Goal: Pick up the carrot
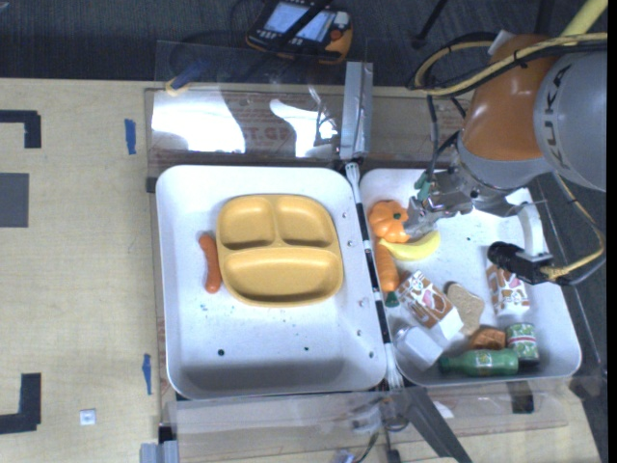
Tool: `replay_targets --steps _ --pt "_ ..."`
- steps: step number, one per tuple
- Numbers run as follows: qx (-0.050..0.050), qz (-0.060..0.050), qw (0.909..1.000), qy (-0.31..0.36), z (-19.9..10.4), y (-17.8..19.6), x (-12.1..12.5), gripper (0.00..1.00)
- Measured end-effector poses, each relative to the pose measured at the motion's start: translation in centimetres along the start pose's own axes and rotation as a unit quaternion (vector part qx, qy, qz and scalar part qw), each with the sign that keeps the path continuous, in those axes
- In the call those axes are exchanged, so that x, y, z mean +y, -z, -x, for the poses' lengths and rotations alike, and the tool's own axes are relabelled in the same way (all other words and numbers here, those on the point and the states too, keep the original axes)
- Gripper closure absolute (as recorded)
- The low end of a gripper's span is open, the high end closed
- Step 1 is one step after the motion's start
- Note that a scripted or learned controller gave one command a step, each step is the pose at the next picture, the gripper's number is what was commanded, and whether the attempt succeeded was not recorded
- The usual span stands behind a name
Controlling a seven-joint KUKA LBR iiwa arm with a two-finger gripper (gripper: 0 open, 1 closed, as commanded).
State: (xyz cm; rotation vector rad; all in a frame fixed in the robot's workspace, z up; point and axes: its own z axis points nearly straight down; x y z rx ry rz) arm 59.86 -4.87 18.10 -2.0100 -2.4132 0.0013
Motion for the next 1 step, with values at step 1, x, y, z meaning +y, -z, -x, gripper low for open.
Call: replay_targets --steps 1 --pt "0.000 0.000 1.0000 0.000 0.03 0.00 -0.01 0.00"
